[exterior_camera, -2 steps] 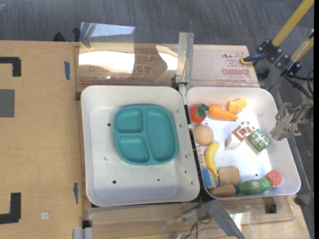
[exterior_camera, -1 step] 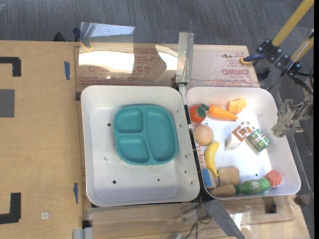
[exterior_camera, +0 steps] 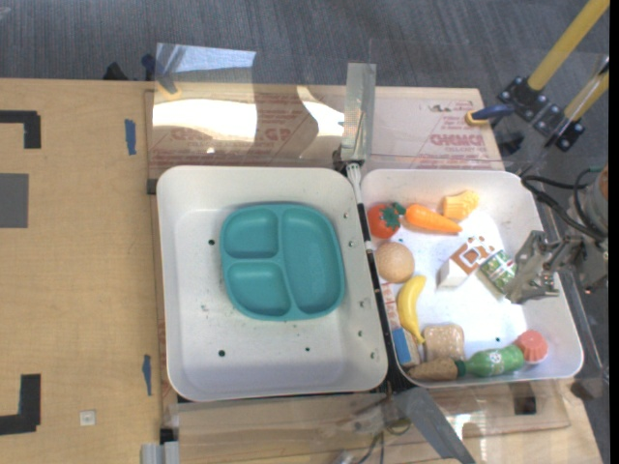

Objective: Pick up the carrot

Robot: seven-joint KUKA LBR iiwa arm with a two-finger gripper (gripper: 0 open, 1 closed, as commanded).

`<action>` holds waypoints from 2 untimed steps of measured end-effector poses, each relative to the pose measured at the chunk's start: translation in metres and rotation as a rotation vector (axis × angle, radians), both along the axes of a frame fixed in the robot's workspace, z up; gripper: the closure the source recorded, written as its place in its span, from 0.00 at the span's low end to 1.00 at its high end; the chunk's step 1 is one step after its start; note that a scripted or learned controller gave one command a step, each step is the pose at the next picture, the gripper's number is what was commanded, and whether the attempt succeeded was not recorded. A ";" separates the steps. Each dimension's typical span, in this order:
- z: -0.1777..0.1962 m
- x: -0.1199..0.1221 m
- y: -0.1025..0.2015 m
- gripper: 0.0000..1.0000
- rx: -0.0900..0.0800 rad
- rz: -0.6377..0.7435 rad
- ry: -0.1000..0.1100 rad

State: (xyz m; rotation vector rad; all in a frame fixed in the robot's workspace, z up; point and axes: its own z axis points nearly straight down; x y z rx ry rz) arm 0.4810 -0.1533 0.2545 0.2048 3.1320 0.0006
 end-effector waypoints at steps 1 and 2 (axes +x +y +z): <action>0.012 0.002 0.000 1.00 -0.003 0.001 -0.009; 0.023 0.005 0.000 1.00 -0.004 0.002 -0.016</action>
